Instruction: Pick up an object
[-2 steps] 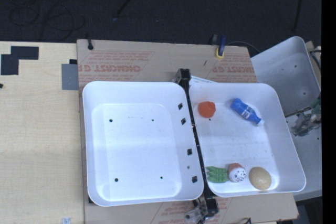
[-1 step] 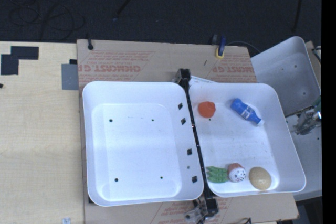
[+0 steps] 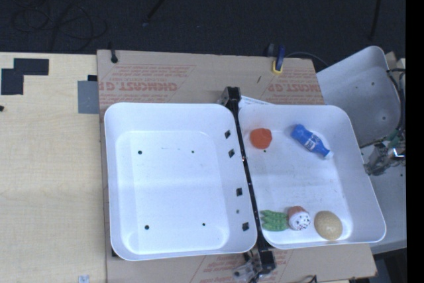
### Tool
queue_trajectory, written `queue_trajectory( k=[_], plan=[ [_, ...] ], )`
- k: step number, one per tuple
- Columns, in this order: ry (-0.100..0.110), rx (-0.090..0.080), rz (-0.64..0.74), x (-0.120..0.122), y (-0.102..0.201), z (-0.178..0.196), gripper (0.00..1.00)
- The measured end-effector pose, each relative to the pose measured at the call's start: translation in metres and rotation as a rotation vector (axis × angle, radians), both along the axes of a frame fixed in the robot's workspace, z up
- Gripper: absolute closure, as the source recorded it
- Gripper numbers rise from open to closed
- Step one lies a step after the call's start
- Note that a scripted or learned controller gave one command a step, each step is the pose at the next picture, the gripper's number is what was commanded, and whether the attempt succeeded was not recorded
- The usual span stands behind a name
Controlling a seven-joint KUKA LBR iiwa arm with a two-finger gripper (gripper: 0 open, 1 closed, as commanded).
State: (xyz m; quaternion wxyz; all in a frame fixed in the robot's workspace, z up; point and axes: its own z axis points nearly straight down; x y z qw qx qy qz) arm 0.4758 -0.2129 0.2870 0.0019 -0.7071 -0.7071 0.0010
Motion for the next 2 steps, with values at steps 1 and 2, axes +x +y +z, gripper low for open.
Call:
queue_trajectory(
  k=[1, 2],
  plan=[
    [0.0, 0.0, 0.001, 0.0003, -0.0003, 0.0106, 1.0],
    [0.001, 0.001, 0.004, 0.0004, -0.0006, 0.02, 1.0]
  ],
)
